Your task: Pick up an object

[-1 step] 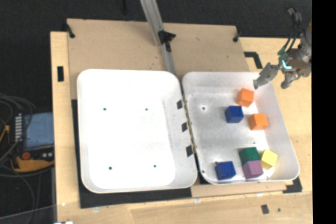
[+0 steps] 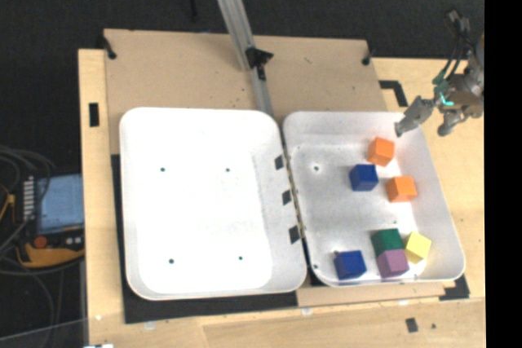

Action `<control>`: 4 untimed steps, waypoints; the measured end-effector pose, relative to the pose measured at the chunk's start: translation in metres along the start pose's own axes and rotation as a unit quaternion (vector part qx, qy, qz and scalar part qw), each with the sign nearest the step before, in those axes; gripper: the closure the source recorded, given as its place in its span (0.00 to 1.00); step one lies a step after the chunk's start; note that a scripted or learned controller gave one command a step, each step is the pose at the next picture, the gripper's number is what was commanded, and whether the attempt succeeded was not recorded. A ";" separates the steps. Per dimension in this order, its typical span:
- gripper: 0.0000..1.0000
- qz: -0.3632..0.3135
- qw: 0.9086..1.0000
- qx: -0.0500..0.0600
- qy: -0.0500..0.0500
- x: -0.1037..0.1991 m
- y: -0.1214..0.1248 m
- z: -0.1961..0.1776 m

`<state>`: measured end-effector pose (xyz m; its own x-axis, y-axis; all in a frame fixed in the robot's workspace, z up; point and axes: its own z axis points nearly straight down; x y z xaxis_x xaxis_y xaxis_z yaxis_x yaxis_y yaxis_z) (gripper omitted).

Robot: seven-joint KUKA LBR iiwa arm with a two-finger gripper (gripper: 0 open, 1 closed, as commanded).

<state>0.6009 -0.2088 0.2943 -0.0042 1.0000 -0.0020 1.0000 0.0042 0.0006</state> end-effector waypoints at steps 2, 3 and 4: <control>0.00 0.003 1.000 0.002 0.000 -0.003 -0.005 0.109; 0.00 0.001 1.000 -0.001 0.000 0.001 0.004 0.161; 1.00 0.001 1.000 -0.004 0.000 0.001 0.005 0.147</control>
